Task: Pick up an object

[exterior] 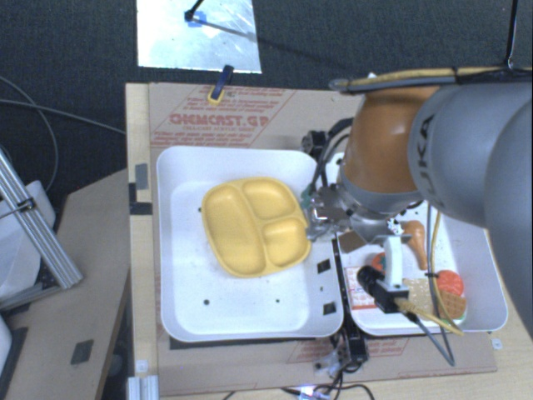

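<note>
Yellow plate (pixel 250 226) in left bin (pixel 179 311); fingers (pixel 316 215) at its rim, spacing untellable; small items (pixel 450 283) in right bin (pixel 500 307).

Yellow divided tray (pixel 252 226) sits mid-frame in the left bin (pixel 179 307), turned a bit askew. The arm (pixel 450 157) comes in from the upper right and covers much of the right bin (pixel 493 305). The gripper (pixel 321 217) is right at the tray's right edge. An orange-red thing (pixel 450 282) lies lower right.

Dark carpet floor (pixel 375 23), shiny sheet (pixel 198 23) on it; printed cardboard (pixel 250 115); tan tabletop (pixel 92 248), aluminium strut (pixel 37 232) left.
</note>
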{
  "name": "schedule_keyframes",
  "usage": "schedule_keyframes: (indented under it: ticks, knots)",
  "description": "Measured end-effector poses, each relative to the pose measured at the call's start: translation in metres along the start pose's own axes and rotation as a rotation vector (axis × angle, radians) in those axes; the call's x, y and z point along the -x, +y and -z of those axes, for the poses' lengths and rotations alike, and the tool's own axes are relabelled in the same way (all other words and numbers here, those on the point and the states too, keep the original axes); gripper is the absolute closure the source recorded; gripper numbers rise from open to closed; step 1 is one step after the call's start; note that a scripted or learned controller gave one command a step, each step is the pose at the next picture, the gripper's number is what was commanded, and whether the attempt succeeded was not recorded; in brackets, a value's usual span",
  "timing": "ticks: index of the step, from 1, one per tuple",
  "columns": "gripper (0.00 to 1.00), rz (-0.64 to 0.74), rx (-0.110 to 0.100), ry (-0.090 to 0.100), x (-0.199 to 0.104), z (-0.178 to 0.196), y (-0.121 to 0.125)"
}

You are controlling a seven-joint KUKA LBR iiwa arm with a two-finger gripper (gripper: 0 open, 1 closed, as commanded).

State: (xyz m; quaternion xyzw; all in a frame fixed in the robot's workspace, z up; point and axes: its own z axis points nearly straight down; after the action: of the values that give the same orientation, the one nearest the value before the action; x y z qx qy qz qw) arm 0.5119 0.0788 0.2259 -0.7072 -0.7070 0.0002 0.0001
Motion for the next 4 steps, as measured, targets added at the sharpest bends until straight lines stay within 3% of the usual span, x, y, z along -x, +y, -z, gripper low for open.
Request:
schedule_keyframes:
  ticks: [1, 2, 4]
  knots:
    - [1.0, 0.011, 0.02, 0.009, -0.047, 0.167, -0.019]
    - [1.0, 0.011, 0.007, 0.002, -0.044, 0.169, -0.019]
    - [1.0, 0.024, 0.012, 0.001, -0.045, 0.19, -0.017]
